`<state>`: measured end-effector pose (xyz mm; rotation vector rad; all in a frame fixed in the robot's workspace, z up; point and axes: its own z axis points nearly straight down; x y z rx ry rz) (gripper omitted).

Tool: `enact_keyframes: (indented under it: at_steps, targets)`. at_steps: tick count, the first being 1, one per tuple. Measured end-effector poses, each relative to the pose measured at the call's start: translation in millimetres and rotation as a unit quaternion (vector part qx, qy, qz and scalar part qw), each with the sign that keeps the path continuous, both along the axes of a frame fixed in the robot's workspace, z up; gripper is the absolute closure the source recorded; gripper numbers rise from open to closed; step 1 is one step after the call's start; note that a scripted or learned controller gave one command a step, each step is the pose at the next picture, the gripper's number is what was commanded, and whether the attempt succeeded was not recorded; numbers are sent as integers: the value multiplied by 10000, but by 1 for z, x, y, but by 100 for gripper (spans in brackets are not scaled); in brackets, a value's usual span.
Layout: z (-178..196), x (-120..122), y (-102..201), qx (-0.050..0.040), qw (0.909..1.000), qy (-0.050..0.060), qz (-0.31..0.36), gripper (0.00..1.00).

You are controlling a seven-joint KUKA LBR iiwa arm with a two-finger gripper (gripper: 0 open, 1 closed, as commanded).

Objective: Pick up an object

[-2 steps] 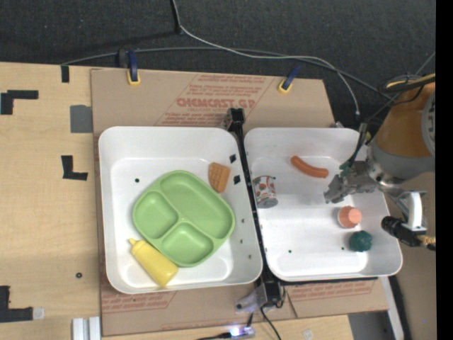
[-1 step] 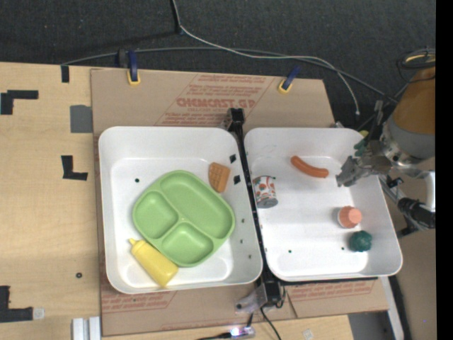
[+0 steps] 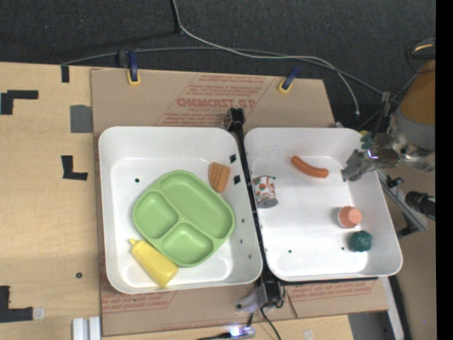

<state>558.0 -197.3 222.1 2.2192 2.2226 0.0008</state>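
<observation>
Camera view: nearest us, the yellow bottle (image 3: pixel 152 262) lies in the left bin (image 3: pixel 113 190) at its front corner, touching the green divided plate (image 3: pixel 184 217); an orange waffle piece (image 3: pixel 219 176) sits by the plate's far edge. In the right bin (image 3: pixel 311 266) we note a small can (image 3: pixel 265 190), a sausage (image 3: pixel 309 166), a pink cup (image 3: pixel 349 217) and a teal ball (image 3: pixel 360 241), all resting on the floor. The gripper (image 3: pixel 357 163) hovers at the right rim, near the sausage; we cannot tell its opening. We judge nothing lifted yet: choosing, descending, closing and raising all remain.
</observation>
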Motion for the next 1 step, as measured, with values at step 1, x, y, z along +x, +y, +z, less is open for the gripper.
enact_keyframes:
  at_steps: [1]
  targets:
    - [10, 14, 54, 9, 10000, 3, 28, 100]
